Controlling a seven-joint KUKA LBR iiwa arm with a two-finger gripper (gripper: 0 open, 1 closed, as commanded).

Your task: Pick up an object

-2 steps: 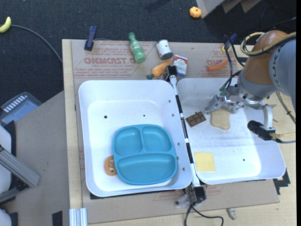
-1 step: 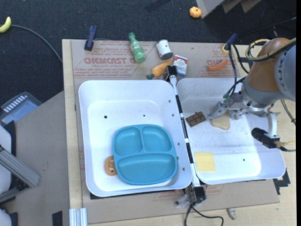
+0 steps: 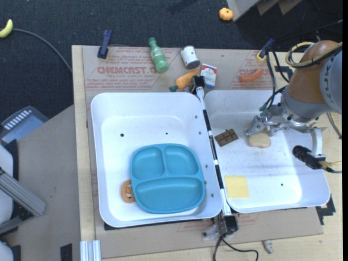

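Where the hand (image 3: 260,128) hovers, grip unclear, one pale lump (image 3: 259,141), one brown bar (image 3: 225,137).

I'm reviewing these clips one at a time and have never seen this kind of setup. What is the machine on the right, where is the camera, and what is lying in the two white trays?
The camera sits above the bench and looks down at a slant. The grey machine with the orange band is a robot arm reaching in from the right; its job is to pick something up. At its end is a gripper, a small metal two-finger claw. It is low in the right bin, right at a pale beige lump; I cannot tell whether it grips it. That bin also holds a brown chocolate-like bar and a flat yellow square. The left bin holds a blue divided plate with a small orange-brown piece at its left edge. Behind the bins, on the board, lie a green bottle, a small can and other toy items.
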